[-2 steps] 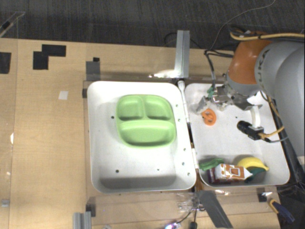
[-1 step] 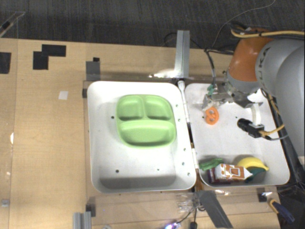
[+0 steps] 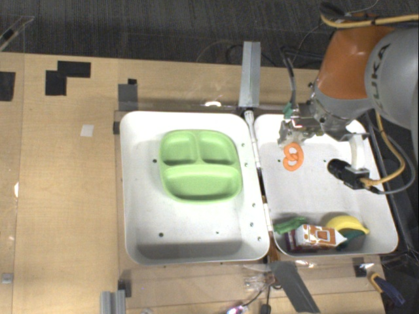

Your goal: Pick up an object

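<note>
My gripper (image 3: pixel 290 135) hangs over the far left part of the right bin (image 3: pixel 373 205). Just beneath it, touching or nearly touching its tip, is a small orange ring-shaped object (image 3: pixel 293 157); whether it is held I cannot tell. Along the near wall of the same bin lie a green item (image 3: pixel 286 225), a brown and red carton (image 3: pixel 315 237), a yellow banana (image 3: pixel 347 224) and a dark object (image 3: pixel 355 239).
The left bin (image 3: pixel 141 175) holds a green divided plate (image 3: pixel 198 164). A grey metal post (image 3: pixel 250 74) stands behind the gap between the bins. The arm's orange band and grey body (image 3: pixel 366 64) loom over the right bin's far corner.
</note>
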`<state>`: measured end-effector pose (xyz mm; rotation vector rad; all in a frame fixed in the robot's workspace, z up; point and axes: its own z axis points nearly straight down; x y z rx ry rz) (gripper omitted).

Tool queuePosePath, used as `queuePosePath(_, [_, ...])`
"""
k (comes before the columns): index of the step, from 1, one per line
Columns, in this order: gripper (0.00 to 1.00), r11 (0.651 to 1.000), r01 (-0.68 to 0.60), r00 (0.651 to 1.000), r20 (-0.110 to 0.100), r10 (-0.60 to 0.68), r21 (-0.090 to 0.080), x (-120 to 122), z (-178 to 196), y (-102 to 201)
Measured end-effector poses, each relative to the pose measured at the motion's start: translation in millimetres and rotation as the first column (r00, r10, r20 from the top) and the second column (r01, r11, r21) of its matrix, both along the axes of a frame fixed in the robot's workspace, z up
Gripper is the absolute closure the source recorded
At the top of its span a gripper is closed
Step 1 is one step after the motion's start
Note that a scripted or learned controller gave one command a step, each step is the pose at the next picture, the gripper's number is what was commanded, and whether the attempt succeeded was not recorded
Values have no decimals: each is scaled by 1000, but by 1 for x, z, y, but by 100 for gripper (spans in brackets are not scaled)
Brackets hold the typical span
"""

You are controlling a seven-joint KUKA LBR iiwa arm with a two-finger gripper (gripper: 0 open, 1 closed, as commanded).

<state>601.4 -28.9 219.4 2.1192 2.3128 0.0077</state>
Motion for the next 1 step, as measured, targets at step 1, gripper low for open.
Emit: queuePosePath(1, [100, 990, 138, 990, -5, -138, 1, -45, -35, 15])
